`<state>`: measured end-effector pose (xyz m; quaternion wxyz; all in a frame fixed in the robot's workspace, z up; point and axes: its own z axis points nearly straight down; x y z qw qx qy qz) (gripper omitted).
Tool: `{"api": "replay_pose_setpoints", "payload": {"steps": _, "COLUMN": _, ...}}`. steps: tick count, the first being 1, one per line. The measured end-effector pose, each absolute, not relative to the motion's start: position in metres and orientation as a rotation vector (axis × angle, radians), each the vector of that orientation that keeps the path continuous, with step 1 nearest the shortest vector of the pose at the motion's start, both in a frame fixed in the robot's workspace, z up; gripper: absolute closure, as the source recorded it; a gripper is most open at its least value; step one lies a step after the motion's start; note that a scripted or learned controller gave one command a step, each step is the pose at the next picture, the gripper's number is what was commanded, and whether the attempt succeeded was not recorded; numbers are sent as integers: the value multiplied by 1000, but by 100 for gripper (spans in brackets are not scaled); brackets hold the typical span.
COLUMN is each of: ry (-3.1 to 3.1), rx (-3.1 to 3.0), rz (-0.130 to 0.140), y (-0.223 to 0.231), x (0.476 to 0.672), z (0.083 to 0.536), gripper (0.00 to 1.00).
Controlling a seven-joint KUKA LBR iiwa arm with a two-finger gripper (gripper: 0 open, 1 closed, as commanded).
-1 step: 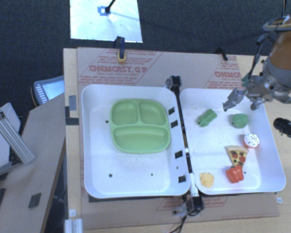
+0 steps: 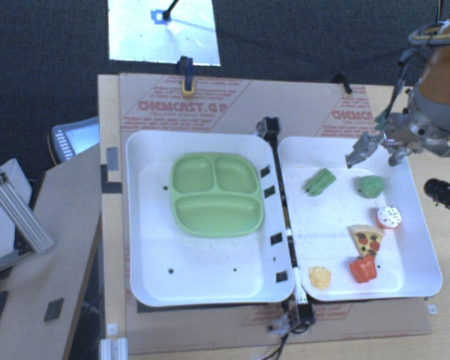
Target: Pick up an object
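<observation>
Basically, end effector [image 2: 378, 148] hovered spread wide, holding nothing, at 12 o'clock of the green round toy [image 2: 371, 186]. Best bet: centre over it, descend straight, then close.

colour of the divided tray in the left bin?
Light green, plain, no pattern. The divided tray shows best in the camera view, lying in the left bin.

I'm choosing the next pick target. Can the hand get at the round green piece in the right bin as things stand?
Probably yes. The hand hangs just above the round green piece, which lies apart from its neighbours with nothing over it.
</observation>
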<state>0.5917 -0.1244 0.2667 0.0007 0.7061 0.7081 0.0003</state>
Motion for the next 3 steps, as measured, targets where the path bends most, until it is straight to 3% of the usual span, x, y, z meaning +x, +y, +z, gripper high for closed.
{"api": "replay_pose_setpoints", "payload": {"steps": 1, "ry": 2225, "rx": 2222, "rz": -3, "y": -124, "x": 582, "z": 210, "gripper": 0}}
{"api": "replay_pose_setpoints", "payload": {"steps": 3, "ry": 2225, "rx": 2221, "rz": -2, "y": -117, "x": 590, "z": 107, "gripper": 0}}
